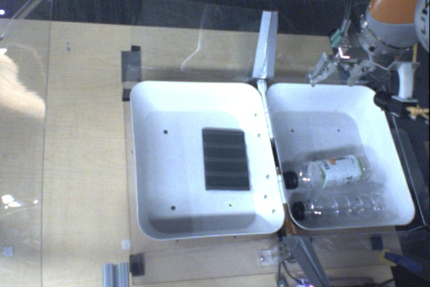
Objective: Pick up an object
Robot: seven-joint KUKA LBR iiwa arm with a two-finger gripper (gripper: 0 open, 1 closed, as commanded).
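Overhead, the jaws (338, 67) hang spread and empty above the right bin's (403, 193) far rim; well below them lie two clear bottles (334, 171).

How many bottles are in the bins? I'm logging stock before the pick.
2, both lying in the right bin: a labelled bottle, and a clear bottle beside it along the near wall.

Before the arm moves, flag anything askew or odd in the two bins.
Nothing looks spilled or damaged. Two clear plastic bottles with dark caps lie on their sides in the right bin: a labelled bottle and an unlabelled bottle. The left bin holds a flat dark ridged block.
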